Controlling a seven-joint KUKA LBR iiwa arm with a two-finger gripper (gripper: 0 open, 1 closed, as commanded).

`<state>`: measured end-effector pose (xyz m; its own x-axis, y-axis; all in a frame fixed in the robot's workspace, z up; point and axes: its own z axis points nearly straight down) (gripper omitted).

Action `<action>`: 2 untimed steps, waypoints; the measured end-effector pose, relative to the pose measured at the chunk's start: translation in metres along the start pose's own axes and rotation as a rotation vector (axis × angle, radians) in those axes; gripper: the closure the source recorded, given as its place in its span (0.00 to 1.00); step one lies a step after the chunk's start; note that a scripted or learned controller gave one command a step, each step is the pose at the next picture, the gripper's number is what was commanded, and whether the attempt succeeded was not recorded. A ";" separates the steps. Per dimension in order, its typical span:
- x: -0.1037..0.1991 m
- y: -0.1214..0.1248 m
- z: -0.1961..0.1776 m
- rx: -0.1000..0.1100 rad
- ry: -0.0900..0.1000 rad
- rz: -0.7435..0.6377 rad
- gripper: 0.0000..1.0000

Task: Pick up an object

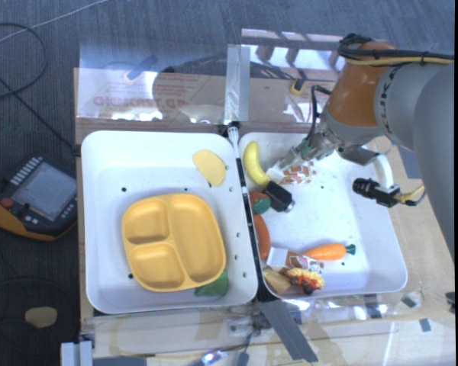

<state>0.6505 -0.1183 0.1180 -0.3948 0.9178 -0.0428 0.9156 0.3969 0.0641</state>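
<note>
My gripper (281, 183) reaches down and left from the orange-banded wrist (356, 90) into the right bin (366, 273), low over its upper left part. Its tip sits just right of a yellow banana (250, 162) and just above a small green item (259, 202). Below these along the bin's left wall lies a red-orange object (262, 236). An orange carrot (327, 252) with a green top rests toward the front. A small multicoloured toy (303, 277) and a tan piece (275, 281) lie at the front left corner.
The left bin (107, 174) holds a yellow divided plate (173, 240), a green item (214, 285) poking out under its front edge, and a pale yellow piece (210, 166) at the back right. A black arm fitting (374, 190) hangs over the right bin. A handheld controller (32, 197) lies on the floor at left.
</note>
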 end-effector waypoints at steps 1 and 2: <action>0.034 0.040 -0.065 0.073 0.027 0.396 1.00; 0.034 0.040 -0.065 0.074 0.026 0.396 0.00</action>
